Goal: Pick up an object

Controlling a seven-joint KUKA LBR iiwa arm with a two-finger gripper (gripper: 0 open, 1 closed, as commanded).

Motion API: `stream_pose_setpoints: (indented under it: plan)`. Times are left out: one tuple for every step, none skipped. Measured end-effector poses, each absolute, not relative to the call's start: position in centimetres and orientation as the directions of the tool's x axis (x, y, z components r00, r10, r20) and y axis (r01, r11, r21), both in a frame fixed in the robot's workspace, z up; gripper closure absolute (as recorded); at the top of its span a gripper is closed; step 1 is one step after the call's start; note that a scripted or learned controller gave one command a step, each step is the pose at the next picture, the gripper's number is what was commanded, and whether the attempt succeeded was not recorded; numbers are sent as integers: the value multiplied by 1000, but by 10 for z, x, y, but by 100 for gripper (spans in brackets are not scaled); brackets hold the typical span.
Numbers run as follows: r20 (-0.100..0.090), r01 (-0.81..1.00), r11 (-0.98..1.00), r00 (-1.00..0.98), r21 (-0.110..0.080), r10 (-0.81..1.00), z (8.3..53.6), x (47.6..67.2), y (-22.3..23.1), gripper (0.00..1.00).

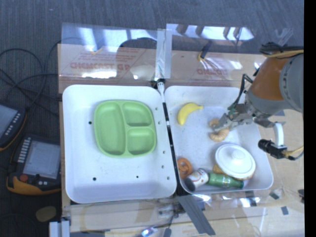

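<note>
The right bin (197, 147) holds a yellow banana (188, 112), tan peanut-shaped pieces (217, 130), a white lidded bowl (235, 160), an orange ring-shaped item (184, 165) and a green bottle (215, 179) lying on its side. My gripper (232, 118) hangs low over the right bin's upper right part, right beside the tan pieces. Its tips point left toward them. Whether anything sits between them is unclear from this angle.
A green three-compartment plate (125, 128) lies in the left bin (79, 172). The grey arm with its orange band (269, 80) comes in over the right bin's far corner. Clear plastic walls (163, 53) rise behind both bins.
</note>
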State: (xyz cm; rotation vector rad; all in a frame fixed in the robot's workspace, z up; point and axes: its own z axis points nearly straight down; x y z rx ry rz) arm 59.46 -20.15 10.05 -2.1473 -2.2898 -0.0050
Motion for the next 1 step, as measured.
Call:
stream_pose_setpoints:
  plan:
    - [1,998,62,-62,-2,998,220,575,-136,100]
